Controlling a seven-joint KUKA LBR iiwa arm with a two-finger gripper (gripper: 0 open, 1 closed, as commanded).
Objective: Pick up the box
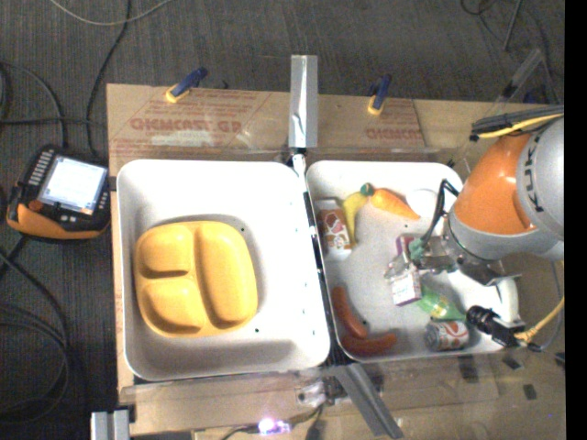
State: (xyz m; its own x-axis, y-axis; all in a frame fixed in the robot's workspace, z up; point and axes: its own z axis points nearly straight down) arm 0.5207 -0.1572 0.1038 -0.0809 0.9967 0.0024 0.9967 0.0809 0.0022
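**benchwatcher:** Anyone reading any writing here? I'm getting red mirrored-looking lettering on the cardboard sheet (266, 122) lying under the bins, can't make out the words. The arm (509, 195) is showing part of "KU" on its grey shell by the orange band.

**tinkerdan:** Same. The box (336, 227) is sitting in the right bin (385, 170), up against its left wall, just beside the banana (353, 211). It's wearing a red and white label, too small to read. The can (448, 335) near the bin's front is also unreadable.

**benchwatcher:** And the gripper (404, 269)?

**tinkerdan:** It's hanging over the middle of the right bin, well apart from the box. Can't tell how it's set, too cluttered there.

**benchwatcher:** The left bin (165, 177) is holding a yellow divided tray (195, 276). Dark carpet (183, 26) all around, cables trailing over it, a handheld controller (60, 195) with a lit screen lying off to the left, two blue-and-yellow clamps (186, 84) gripping the cardboard's far edge.
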